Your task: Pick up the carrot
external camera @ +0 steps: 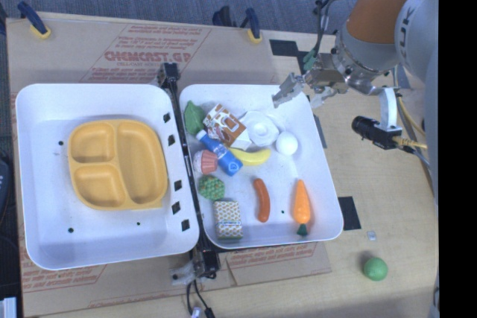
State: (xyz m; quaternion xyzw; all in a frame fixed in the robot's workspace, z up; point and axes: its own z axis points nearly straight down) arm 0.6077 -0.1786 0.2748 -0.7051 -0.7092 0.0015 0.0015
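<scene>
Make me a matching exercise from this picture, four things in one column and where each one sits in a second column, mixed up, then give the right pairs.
Things:
1. carrot
2. yellow divided tray
3. green ball
4. gripper

Places:
A. on the bench, outside both bins
B. in the left bin
C. over the far edge of the right bin
D. near the right bin's near right corner, beside the sausage

Pairs: 1-D, 2-B, 3-A, 4-C

A robotics lab: cardboard sheeting [149, 48] is lying clamped to the bench, bins [45, 108] sitting left of the gripper [294, 89].
</scene>
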